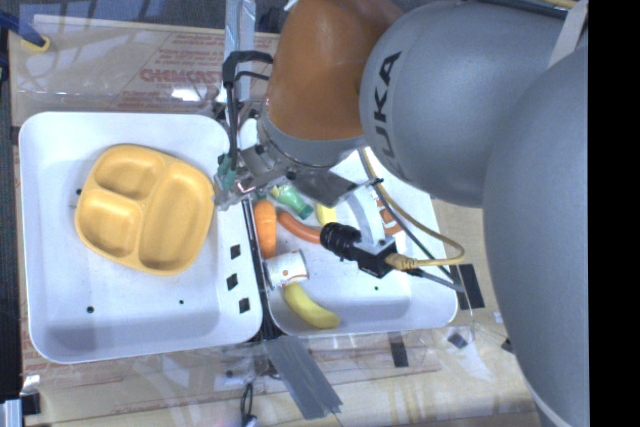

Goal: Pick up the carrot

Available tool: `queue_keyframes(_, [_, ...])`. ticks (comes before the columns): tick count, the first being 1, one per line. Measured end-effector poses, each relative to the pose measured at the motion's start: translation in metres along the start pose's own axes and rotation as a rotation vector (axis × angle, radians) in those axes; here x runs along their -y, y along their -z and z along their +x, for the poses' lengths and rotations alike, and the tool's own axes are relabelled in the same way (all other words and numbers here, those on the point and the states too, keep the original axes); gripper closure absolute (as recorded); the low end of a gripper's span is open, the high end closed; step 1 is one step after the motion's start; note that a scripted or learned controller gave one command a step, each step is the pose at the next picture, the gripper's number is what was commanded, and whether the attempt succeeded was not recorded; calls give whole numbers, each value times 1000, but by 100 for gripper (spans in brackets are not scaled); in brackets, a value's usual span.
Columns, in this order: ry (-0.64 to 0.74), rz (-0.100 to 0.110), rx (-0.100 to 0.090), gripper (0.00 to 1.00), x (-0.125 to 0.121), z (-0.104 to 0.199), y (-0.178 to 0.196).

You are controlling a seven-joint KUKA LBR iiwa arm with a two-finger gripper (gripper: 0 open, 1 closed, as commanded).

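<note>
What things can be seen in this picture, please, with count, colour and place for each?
Shallow white plastic bins: two, white, side by side on the bench.
Yellow compartment plate: one, yellow, inside the left bin.
Orange carrot: one, orange, at the right bin's left edge, below the arm.
Yellow banana: one, yellow, at the right bin's near edge.
Curved orange piece: one, orange, right of the carrot; kind unclear.
Arm: one, grey with an orange band, over the right bin.

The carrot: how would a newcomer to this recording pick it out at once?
Look in the right-hand shallow white bin, along its left wall beside the divider. The short orange tapered carrot lies there lengthwise, just below the grey arm's wrist. The curved yellow banana lies nearer the bin's front edge.
</note>
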State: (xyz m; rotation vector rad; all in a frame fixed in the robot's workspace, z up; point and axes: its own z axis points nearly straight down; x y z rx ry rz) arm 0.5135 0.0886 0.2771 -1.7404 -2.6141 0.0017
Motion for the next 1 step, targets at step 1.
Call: queue_keyframes(1, [-1, 1, 0, 0, 0, 0, 0])
